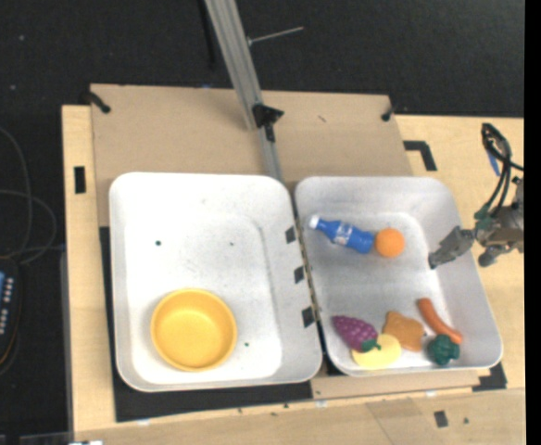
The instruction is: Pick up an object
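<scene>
The right bin [372, 193] holds several toy foods. A blue bottle [342, 234] lies near its back left with an orange ball [391, 242] touching its cap end. Along the front are a purple grape bunch [354, 329], a yellow fruit [379, 353], a brown-orange piece [403, 328], an orange carrot [436, 317] and a green broccoli [443, 349]. My gripper [469, 251] hangs over the bin's right rim, to the right of the orange ball. Its fingers are spread open with nothing between them.
The left bin [196, 211] holds a yellow bowl [194, 328] at its front left. A metal pole [238, 54] slants from the top of the view down to the gap between the bins. Cables [497, 156] hang by the wrist.
</scene>
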Tool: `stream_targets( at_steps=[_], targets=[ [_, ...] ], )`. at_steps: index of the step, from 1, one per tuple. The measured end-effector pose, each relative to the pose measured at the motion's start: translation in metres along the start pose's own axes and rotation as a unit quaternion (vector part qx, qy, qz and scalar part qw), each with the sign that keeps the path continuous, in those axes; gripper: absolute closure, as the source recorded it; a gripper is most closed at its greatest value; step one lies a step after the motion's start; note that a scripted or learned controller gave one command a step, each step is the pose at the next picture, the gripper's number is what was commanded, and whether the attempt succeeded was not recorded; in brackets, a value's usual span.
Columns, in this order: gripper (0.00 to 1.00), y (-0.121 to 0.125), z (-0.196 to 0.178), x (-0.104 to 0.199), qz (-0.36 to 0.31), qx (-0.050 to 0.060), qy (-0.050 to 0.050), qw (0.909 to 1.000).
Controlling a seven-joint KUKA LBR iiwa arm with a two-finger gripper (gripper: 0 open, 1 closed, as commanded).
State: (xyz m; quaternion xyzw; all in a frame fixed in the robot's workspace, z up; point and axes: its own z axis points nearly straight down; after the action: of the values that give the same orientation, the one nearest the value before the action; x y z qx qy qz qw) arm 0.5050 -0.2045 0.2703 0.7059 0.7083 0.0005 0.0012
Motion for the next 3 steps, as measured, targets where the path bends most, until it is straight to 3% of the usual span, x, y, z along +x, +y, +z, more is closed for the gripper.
stream_targets(
  at_steps=[1,3],
  targets=[
    [0.00,0.000,0.000,0.000,0.001,0.000,0.000,1.0000],
    [0.00,-0.012,0.116,-0.009,0.002,0.003,0.000,1.0000]
  ],
)
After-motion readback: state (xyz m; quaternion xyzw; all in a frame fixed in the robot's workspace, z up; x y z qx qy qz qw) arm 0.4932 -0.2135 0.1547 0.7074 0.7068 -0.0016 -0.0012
